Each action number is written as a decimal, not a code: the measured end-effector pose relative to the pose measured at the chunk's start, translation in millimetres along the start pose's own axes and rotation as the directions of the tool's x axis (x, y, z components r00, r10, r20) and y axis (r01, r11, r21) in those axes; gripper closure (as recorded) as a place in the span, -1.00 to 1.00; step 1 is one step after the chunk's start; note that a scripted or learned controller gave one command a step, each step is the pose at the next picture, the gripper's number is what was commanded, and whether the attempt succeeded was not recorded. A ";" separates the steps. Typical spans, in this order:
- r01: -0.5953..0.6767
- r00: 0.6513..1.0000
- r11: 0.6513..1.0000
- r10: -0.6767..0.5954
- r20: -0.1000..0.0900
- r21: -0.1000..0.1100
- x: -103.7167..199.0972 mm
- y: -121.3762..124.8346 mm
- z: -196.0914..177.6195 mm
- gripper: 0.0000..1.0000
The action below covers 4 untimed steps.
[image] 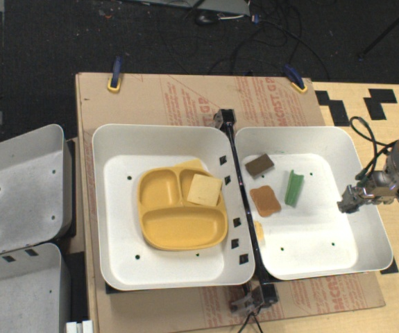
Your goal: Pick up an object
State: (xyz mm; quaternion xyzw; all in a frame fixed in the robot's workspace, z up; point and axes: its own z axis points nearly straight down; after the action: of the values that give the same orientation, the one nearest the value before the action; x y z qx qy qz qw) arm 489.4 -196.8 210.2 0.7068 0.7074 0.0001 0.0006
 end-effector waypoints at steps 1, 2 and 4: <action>0.007 1.000 1.000 -0.007 -0.003 0.001 51.6 11.4 7.0 1.00; 0.007 1.000 1.000 -0.007 -0.002 0.001 95.1 19.2 5.7 1.00; 0.008 1.000 1.000 -0.008 -0.002 0.000 200.3 36.7 -4.2 1.00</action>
State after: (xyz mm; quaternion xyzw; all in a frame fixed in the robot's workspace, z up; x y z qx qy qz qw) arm 525.9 3.5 214.3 0.7041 0.7101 0.0006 -0.0002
